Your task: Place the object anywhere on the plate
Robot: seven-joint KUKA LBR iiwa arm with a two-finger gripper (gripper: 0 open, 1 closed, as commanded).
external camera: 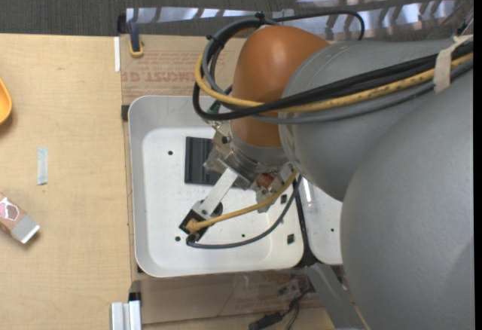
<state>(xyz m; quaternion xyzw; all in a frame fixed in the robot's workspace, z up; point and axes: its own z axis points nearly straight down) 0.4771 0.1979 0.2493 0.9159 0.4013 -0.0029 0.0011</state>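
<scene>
A flat black rectangular object [199,161] lies in the left white bin [151,193], in its upper middle part. My gripper [238,167] hangs directly to the right of that object, right at its edge, under the orange band of the wrist. The wrist and the large grey arm cover the gripper from above. An orange rounded thing [3,104], possibly a dish, is cut off at the far left edge of the bench.
The right bin [325,234] is mostly covered by the arm. On the wooden bench to the left lie a small grey strip [42,166] and a wrapped pinkish packet [16,220]. A cardboard sheet [169,68] lies behind the bins.
</scene>
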